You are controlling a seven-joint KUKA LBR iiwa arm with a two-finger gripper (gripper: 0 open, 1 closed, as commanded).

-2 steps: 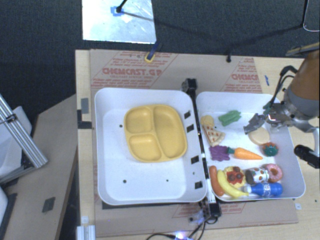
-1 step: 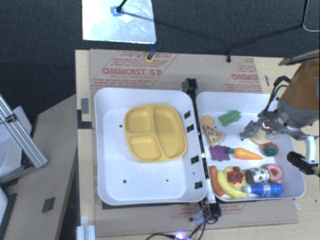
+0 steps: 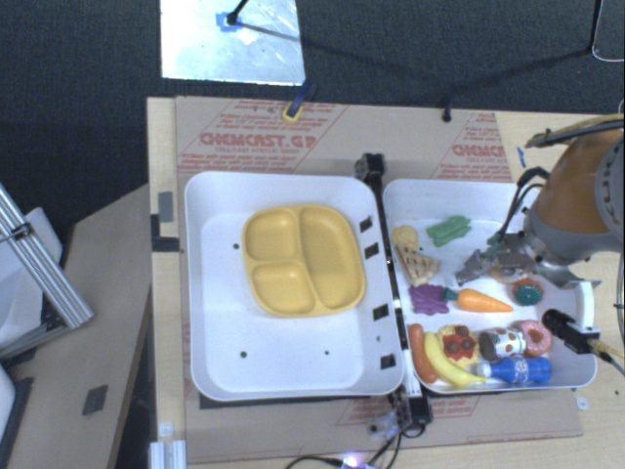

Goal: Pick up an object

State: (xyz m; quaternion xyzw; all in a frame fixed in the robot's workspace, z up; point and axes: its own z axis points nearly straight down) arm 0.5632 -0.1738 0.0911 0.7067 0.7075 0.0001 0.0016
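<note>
- Camera view: the grey arm with its orange band reaches in from the right over the right bin, its gripper low above the toys; whether the pincer is wide or narrow cannot be told.
- Just below the gripper lies a carrot, beside a purple toy and a small teal piece.
- A green toy and a waffle slice sit toward the bin's upper left.
- Along the near wall crowd a banana, a blue bottle and a pink doughnut.
- A yellow divided plate rests in the left bin.
</note>
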